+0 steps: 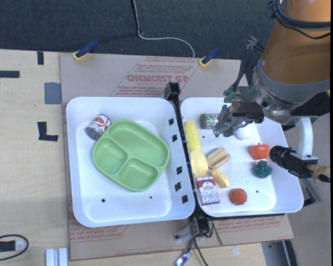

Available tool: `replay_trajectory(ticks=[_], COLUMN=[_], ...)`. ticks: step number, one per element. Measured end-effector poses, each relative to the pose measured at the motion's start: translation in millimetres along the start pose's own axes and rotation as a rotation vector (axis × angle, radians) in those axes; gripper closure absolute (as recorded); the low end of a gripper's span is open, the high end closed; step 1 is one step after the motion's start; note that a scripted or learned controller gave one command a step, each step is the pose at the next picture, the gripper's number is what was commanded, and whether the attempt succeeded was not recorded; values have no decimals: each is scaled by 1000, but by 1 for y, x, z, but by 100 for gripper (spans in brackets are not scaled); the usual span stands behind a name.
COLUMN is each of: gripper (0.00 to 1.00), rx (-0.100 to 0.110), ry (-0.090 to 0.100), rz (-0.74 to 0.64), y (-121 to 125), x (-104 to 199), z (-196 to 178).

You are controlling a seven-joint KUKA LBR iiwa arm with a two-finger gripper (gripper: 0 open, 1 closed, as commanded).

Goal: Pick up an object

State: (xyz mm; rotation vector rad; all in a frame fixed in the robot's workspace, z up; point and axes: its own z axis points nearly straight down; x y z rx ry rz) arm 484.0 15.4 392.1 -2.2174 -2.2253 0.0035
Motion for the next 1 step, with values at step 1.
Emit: replay_trajectory(ticks=[1], gripper=[100], rx=[3], ry=[1], rz=[-1], y=[-1], x=[40], z=[43])
